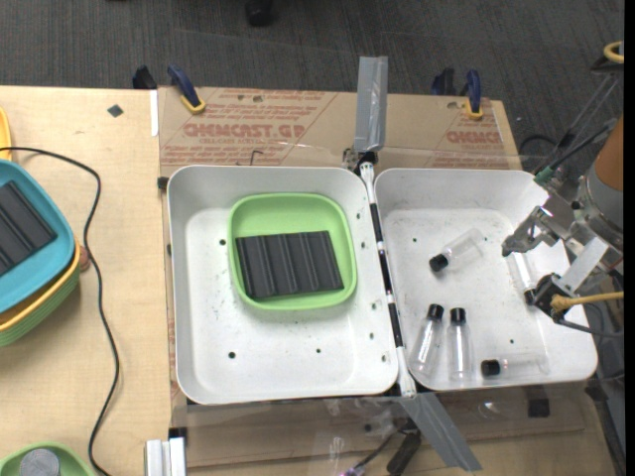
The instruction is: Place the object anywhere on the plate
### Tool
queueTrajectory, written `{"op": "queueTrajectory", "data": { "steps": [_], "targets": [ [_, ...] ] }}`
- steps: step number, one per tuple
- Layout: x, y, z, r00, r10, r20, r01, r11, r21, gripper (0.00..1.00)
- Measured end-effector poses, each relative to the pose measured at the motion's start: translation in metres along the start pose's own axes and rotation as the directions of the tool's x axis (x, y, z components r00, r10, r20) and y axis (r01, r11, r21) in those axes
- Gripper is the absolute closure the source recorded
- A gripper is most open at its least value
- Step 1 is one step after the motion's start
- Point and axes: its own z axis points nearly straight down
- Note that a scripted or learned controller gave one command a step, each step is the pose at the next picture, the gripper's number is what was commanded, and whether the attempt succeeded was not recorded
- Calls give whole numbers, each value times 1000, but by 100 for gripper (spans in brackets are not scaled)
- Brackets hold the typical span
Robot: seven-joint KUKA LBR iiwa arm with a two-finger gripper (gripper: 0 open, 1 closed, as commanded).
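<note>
We are looking down on the worktop (pixel 79 385), where two white bins are sitting side by side: the left bin (pixel 198 345) and the right bin (pixel 566 360). The left bin is holding a green plate (pixel 290 214) with a dark ribbed insert (pixel 290 264) lying flat in its middle. At the right bin's right edge the arm (pixel 607 172) is reaching in, and its tool (pixel 541 266) is hanging over the bin's right side (whether it is released or clenched we cannot tell), with nothing showing between its fingers. The task's things, four clear vials with black caps, are lying on the right bin's floor: one vial (pixel 454 250) tilted near the centre, two vials (pixel 428 337) (pixel 458 343) just beside each other lower down, and a fourth vial (pixel 508 367) near the front wall.
</note>
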Motion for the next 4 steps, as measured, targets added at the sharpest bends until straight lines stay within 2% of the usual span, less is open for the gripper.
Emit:
{"op": "queueTrajectory", "data": {
  "steps": [1,2,3,4],
  "targets": [
    [10,-19,-9,957,289,1,-289,957,0,0],
    [43,-49,4,888,460,-1,-460,888,0,0],
    [8,-18,1,850,526,1,-526,850,1,0],
    [36,-46,37,851,525,0,-525,851,1,0]
  ]
}}
